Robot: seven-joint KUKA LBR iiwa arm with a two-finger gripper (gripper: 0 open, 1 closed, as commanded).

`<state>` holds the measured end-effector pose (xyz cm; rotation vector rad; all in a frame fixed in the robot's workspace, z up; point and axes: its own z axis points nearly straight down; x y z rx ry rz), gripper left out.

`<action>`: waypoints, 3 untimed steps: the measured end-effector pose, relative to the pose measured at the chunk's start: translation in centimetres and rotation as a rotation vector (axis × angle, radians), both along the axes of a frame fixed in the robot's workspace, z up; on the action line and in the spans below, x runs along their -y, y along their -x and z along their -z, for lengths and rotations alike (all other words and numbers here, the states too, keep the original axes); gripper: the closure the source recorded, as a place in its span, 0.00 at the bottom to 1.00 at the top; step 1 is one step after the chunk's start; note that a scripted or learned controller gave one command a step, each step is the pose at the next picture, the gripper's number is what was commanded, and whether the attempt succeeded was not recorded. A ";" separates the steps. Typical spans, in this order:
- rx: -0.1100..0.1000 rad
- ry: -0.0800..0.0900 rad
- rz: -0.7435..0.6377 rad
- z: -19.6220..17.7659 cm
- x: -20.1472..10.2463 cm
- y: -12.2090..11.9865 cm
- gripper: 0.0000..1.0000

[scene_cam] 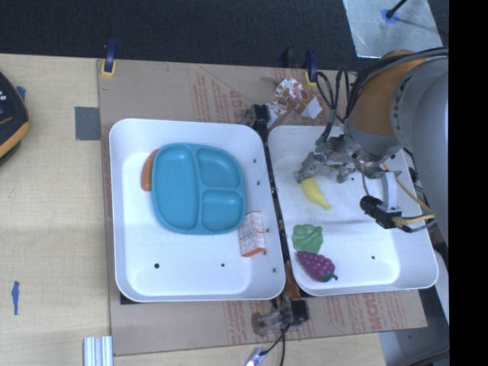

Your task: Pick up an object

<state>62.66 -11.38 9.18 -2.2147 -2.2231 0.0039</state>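
The grey arm's claw [311, 171] hangs low over the right bin [412, 277], its tip touching or just above the upper end of one yellow banana-like toy [315, 192]; whether the claw is released or clenched cannot be told from here. Nearer the front of that bin lie one green leafy piece [308, 237] and one purple grape bunch [316, 265], touching. The left bin [130, 265] holds one blue divided plate [199, 188], one orange item [146, 171] tucked beside it, and one small packet [252, 233].
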 end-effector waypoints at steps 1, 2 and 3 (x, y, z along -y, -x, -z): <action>0.000 0.001 0.001 0.0 4.4 11.4 0.00; 0.003 0.000 0.000 -7.1 0.8 1.8 0.00; 0.000 0.001 -0.001 0.1 -1.4 -1.3 0.00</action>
